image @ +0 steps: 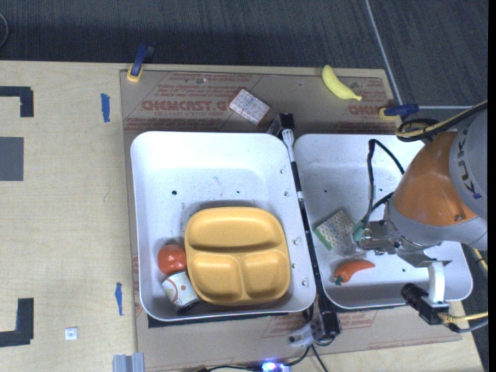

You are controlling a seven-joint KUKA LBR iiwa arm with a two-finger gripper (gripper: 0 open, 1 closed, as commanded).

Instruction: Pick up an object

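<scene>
Orange chili-shaped toy pepper (353, 270) lies near the front wall of the right white bin (341, 152), at seven o'clock from the jaws (370, 237), whose state I cannot tell, so they should descend straddling its narrow width, clear of the speckled green packet (335, 229).

**Off-task clutter around the bins**

Yellow banana (340, 83) is lying on the brown cardboard sheet (201, 103) behind the right bin. Small patterned card (249, 105) is sitting tilted on the same sheet, behind the left bin. Blue clamp (139, 60) is gripping the sheet's far-left corner. Blue tape strips (105, 107) are marking the pale wooden bench (58, 223).
</scene>
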